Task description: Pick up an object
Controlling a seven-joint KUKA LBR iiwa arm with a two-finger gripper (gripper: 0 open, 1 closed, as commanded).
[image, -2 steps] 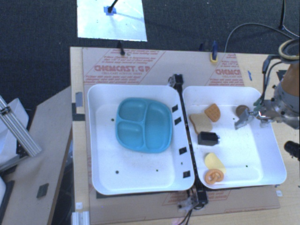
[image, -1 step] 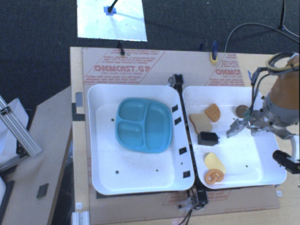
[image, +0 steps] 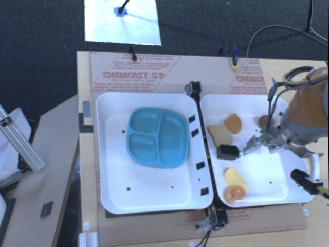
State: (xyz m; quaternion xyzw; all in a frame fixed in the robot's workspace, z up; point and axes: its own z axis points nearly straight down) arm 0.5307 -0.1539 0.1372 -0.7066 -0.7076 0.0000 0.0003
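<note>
While the gripper [image: 240,150] is hanging with jaws spread, nothing is being held; a black block [image: 227,151] is lying just beside them.

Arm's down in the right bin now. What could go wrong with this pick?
The gripper sits beside the black block, with the tan slice and waffle piece close behind; closing might nudge or catch the wrong item. The block also lies near the bin divider, so it could slide against it.

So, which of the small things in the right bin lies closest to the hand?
The black block, just left of the hand. The waffle piece, yellow piece and pretzel lie farther off; the block alone is dark.
</note>
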